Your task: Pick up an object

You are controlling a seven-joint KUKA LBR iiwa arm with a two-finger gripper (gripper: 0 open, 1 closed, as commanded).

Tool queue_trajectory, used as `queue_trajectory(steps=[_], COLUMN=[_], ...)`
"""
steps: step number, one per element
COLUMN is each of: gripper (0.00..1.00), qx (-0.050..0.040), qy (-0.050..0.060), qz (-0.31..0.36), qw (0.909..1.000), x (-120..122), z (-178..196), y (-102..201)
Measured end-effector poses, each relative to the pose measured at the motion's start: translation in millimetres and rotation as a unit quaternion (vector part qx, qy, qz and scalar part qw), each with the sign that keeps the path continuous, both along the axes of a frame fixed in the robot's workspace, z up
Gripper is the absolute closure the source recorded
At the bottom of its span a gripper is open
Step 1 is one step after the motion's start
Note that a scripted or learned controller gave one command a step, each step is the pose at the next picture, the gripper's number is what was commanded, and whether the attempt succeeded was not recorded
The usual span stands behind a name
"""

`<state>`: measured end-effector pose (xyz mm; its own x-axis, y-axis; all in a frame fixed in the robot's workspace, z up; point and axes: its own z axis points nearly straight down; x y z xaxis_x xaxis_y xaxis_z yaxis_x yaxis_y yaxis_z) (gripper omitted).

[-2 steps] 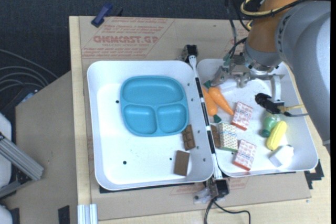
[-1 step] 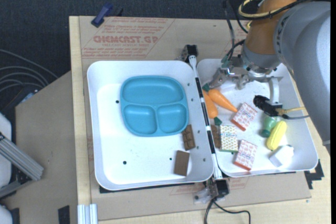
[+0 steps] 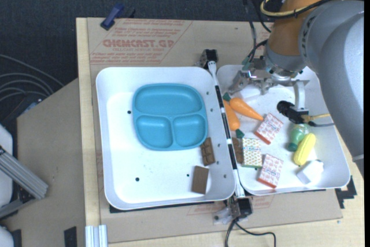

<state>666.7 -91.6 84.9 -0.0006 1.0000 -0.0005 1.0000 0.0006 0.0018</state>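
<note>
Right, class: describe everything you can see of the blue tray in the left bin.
The blue tray is a light blue, plastic-looking dish with rounded corners and three compartments: one wide above, two smaller below. It lies flat, right way up, in the left bin, nearer its far side. Nothing lies in it; a small brown block sits by its near right corner.

A divided plate point(image 3: 169, 115) lies in the left bin point(image 3: 110, 142).
</note>
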Motion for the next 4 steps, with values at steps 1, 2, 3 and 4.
queue_trajectory(steps=[1,2,3,4], gripper=[0.00,0.00,0.00,1.00], qx=[-0.0004,0.0002,0.0008,0.0012], qy=[0.000,0.002,0.002,0.001], qz=[0.000,0.000,-0.001,-0.001], qw=[1.0000,1.0000,1.0000,1.0000], x=[0,-9,-70,-69], z=[0,0,0,10], y=[-7,-10,-6,-6])
